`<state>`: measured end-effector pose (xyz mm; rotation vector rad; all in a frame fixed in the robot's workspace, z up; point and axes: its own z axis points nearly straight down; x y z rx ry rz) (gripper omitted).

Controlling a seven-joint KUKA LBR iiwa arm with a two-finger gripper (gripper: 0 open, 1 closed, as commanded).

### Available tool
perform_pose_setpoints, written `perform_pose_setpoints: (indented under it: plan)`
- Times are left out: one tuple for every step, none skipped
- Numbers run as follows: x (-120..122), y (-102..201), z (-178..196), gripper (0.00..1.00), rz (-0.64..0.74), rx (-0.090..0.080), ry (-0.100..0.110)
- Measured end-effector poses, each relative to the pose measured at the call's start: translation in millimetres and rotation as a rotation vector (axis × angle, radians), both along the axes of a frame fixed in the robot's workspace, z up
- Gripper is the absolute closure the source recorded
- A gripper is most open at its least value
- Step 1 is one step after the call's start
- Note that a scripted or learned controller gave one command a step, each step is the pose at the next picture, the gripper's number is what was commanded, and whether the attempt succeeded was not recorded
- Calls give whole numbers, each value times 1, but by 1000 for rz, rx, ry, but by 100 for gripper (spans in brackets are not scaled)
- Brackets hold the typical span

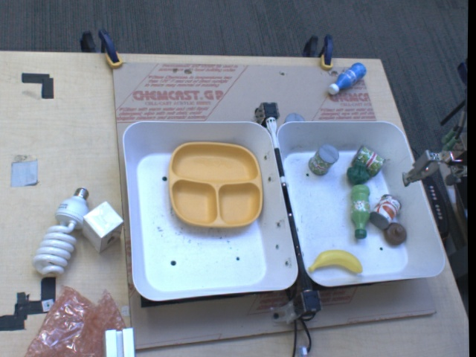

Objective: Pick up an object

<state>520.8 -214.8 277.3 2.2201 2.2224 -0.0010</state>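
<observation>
Pincer (pixel 425 168) hangs over the right bin's (pixel 416 262) outer rim, its opening too unclear to judge.

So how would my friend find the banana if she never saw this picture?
Look at the two white bins side by side and pick the right bin, the one with lots of little things in it. Go to its front edge, nearest the camera. The banana lies there by itself, yellow and curved, while its neighbours farther back are a green bottle and small cans.

overhead slanted view, both bins (pixel 277 136)
</observation>
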Motion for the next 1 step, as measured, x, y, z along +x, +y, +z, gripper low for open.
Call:
perform_pose_setpoints:
  plan:
    - [-6, 49, -154, 0, -2, -4, -9]
